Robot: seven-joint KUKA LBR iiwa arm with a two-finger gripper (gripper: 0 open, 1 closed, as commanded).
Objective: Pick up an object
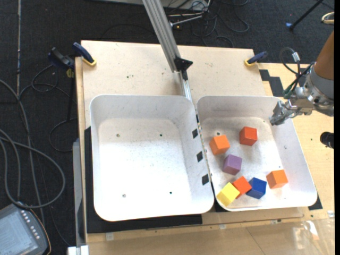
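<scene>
1. Pale speckled bench board (133,62), with two shallow white plastic bins side by side: left bin (106,110), right bin (297,163).
2. Grey arm with two-finger gripper (278,116) over the right bin's far right rim; finger spread impossible to tell.
3. In the right bin: red cube (248,135) farthest, orange cube (220,144) left of it, purple cube (232,164) in the middle.
4. Near edge: yellow cube (228,194), small orange cube (242,184), blue cube (257,187) clustered and touching; another orange cube (277,178) just right.
</scene>
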